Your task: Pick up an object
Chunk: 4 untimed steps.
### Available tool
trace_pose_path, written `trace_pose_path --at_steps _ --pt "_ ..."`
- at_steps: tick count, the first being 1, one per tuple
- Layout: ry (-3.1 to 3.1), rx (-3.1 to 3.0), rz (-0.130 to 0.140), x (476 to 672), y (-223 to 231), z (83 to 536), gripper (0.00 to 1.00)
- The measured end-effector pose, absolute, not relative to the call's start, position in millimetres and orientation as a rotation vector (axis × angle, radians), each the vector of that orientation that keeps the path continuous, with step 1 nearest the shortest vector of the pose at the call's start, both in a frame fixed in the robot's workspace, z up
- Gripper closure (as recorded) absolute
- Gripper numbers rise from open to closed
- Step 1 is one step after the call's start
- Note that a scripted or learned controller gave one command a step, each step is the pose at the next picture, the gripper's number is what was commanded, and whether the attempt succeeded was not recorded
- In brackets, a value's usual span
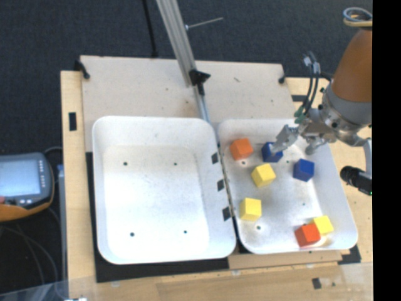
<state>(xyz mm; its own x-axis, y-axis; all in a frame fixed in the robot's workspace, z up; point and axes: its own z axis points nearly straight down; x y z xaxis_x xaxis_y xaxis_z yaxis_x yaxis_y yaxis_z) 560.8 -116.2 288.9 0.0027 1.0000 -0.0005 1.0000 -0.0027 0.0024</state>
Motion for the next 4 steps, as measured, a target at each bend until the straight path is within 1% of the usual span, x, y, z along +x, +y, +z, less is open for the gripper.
trace_pose_path --at_steps 1,2,3,4 --pt "2.222 2.225 -0.008 603.5 -137.3 183.8 0.00" --pt "2.219 2.214 0.006 582.5 -154.3 113.1 0.00" --pt "2.213 2.225 0.004 581.0 -155.6 120.6 1.00" --pt "2.211 2.227 0.004 580.9 -155.5 119.9 0.00"
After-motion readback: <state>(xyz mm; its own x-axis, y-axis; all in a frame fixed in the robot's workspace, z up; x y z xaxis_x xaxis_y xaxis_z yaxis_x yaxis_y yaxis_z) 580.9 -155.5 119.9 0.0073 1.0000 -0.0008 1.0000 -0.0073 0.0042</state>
